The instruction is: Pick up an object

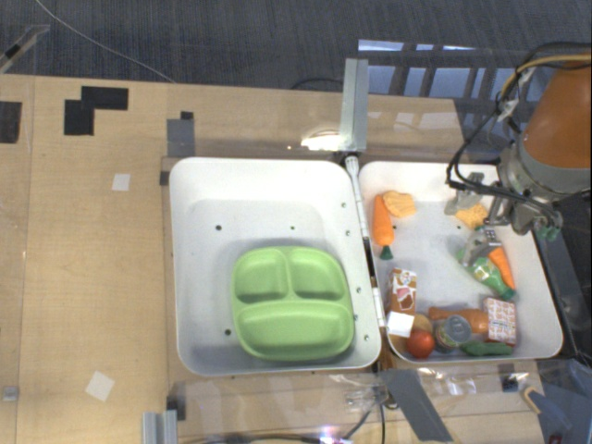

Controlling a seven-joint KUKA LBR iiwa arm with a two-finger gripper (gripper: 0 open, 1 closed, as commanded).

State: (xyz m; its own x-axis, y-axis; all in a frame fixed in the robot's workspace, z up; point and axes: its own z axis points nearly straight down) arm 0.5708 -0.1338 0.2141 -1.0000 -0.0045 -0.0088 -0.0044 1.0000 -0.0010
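Observation:
The right white bin (pixel 435 248) holds several toy foods. A large orange carrot (pixel 382 220) lies at its left wall, beside a yellow-orange pastry (pixel 400 203). A small carrot with green leaves (pixel 500 268) lies at the right side. My gripper (pixel 480 247) hangs low over the bin, just left of and above that small carrot, and looks close to touching it. A yellow piece (pixel 473 215) sits just behind the gripper. The grey arm with its orange band (pixel 560 123) comes in from the upper right. Nothing is visibly lifted.
Along the right bin's front edge lie a brown carton (pixel 403 291), a white cube (pixel 400 323), a red tomato (pixel 421 343), a can (pixel 453 332), a patterned box (pixel 500 320) and a green vegetable (pixel 487 348). The left bin (pixel 199 248) holds a green divided plate (pixel 292 302).

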